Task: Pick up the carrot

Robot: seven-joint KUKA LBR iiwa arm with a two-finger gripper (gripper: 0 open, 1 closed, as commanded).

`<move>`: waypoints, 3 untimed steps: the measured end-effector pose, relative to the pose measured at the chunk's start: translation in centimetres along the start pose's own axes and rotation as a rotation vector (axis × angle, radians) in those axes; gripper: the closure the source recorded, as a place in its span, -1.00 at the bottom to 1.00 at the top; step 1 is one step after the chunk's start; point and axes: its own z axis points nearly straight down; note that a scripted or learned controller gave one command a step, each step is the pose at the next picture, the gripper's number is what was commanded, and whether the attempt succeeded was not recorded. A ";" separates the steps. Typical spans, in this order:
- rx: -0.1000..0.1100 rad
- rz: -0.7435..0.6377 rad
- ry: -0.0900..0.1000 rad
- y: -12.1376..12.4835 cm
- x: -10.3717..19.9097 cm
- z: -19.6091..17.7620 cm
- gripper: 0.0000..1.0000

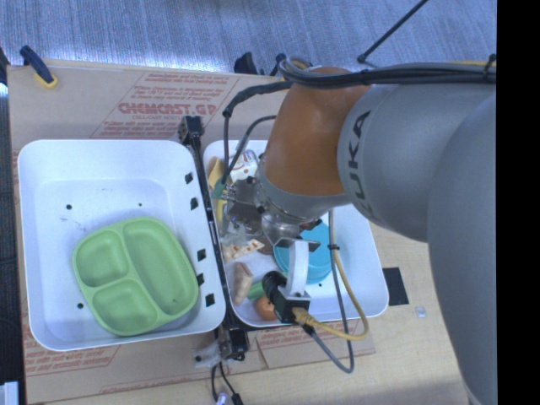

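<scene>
Carrot lay by the near wall of the right-hand bin, only an orange stub showing, so I couldn't read its long axis. The end effector hung over that bin's middle, farther from that wall than the carrot; open or closed, I couldn't tell.

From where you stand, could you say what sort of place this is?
Probably a robotics lab: a KUKA arm reaches over one white bin, a second bin beside it, on a cardboard-covered bench.
</scene>
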 end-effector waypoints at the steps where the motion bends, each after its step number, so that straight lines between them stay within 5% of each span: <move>1: 0.008 -0.011 -0.003 0.0 0.0 -0.9 1.00; 3: 0.024 -0.035 -0.011 -0.1 0.1 -2.7 1.00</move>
